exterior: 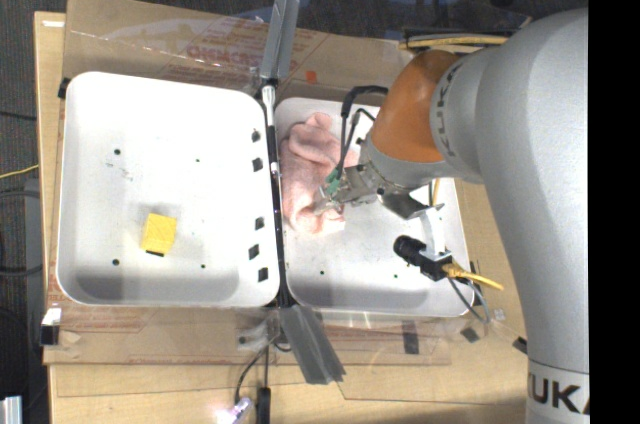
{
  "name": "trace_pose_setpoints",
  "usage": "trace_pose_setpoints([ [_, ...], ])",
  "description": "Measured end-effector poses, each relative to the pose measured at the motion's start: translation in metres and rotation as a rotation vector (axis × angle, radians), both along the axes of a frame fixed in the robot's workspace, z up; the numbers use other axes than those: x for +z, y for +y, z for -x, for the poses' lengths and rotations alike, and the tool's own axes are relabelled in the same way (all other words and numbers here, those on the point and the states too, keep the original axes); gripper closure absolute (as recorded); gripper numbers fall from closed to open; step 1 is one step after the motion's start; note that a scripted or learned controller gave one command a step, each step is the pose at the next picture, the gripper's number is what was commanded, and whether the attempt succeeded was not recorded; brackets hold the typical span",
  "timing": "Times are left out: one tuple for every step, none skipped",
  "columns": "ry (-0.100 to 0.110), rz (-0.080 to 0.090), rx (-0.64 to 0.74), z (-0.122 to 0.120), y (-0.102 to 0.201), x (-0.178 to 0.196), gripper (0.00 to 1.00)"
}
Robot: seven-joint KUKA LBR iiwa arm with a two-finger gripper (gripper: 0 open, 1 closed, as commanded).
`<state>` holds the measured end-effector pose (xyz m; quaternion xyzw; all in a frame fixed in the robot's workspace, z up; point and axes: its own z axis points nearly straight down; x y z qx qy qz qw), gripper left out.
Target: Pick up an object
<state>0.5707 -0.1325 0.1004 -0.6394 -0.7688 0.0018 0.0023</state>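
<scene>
Target candidate: pink cloth [305, 152], crumpled in a heap in the right bin [350, 287], lying against that bin's left wall, next to the divide between the two bins. It is the one loose item seen in this bin. Soft, folded and irregular in shape.

Gripper [335, 193]: down at the lower right edge of the cloth, its tip at or touching the fabric. The grip state cannot be told from this view, neither how far open it is nor whether any cloth is caught in it. No fabric is seen lifted clear of the heap.

Arm [480, 112]: reaches in from the right, with the orange band above the wrist over the far right part of the right bin.

Left bin [150, 132]: one small yellow block [159, 234] near the front left, well apart from the gripper and untouched.

Both bins sit on the table [47, 52].

Progress, as judged: approach done, gripper placed at the cloth. Grasp unconfirmed. Left to do: secure a hold on the fabric and lift it off the bin floor. The cloth rests in the bin, so the pick does not count as made.
</scene>
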Motion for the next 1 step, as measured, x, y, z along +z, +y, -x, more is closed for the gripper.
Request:
trace_pose_setpoints([
  [-0.003, 0.001, -0.233, -0.0083, 0.0126, 0.1074, 1.0],
])
